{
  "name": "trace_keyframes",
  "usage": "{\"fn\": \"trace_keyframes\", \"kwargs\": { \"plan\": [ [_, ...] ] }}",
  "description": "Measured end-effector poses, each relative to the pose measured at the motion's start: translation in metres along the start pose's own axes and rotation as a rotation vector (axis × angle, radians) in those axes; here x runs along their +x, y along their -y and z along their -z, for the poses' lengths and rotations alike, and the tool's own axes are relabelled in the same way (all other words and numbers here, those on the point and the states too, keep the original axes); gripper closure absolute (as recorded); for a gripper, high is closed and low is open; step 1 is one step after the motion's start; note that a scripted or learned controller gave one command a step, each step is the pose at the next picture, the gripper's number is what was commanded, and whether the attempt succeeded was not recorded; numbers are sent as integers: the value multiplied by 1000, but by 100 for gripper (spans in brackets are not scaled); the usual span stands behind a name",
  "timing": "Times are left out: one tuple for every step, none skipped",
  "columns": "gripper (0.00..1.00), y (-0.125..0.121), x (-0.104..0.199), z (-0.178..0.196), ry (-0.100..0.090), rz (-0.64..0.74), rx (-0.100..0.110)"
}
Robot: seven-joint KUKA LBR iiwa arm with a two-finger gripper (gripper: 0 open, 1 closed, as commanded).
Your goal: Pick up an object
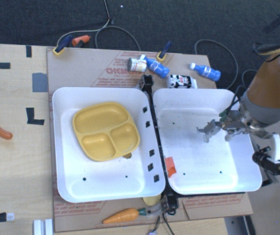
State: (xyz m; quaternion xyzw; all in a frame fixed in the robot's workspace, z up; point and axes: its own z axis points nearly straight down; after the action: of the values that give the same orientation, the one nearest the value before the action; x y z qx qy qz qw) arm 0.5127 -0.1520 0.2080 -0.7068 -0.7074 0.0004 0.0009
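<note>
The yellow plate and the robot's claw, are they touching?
Apart. The camera view shows the yellow plate lying in the left bin, while the gripper hovers over the right bin, beyond the divider.

A yellow plate [106, 130] with three compartments lies flat in the left bin [61, 146], a little turned, near the bin's upper middle part.

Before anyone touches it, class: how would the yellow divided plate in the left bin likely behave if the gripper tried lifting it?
The yellow divided plate looks moulded, so probably stiff and light. Its broad, shallow shape suggests it would slide rather than roll. Lying flat in the left bin, its low rim may give the gripper little to pinch.
</note>
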Motion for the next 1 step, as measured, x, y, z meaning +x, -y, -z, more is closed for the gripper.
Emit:
{"fn": "trace_keyframes", "kwargs": {
  "plan": [
    [0, -96, 53, -88, 1, 6, -7]
  ]
}}
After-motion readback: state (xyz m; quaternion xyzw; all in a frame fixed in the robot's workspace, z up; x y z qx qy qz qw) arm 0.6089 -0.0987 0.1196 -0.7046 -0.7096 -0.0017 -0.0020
